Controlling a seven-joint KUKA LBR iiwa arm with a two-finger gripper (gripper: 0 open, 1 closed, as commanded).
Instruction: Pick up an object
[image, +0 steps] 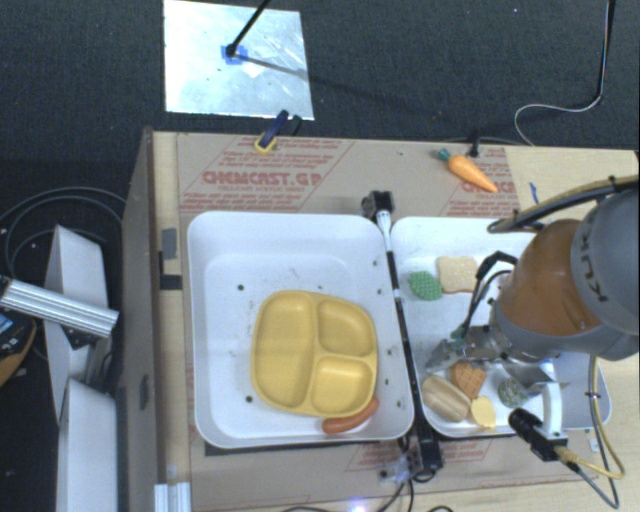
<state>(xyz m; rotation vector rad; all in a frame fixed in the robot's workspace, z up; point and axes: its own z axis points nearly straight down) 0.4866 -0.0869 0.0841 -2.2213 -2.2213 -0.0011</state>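
The right bin (420, 240) holds several toy foods: a green round piece (426, 286), a pale beige slab (457, 272), a tan bread roll (446, 396), an orange-brown ridged piece (467, 379) and a small yellow piece (484, 412). My gripper (455, 349) hangs low over this bin, just above the orange-brown piece and the roll. The grey and orange arm (560, 290) hides the right part of the bin. I see nothing clearly between the fingers.
The left bin (215, 300) bears a yellow divided plate (315, 352) with a red-orange sausage (350, 421) at its front edge. On the bench behind the bins lie a toy carrot (467, 171) and a blue and yellow clip (274, 131).
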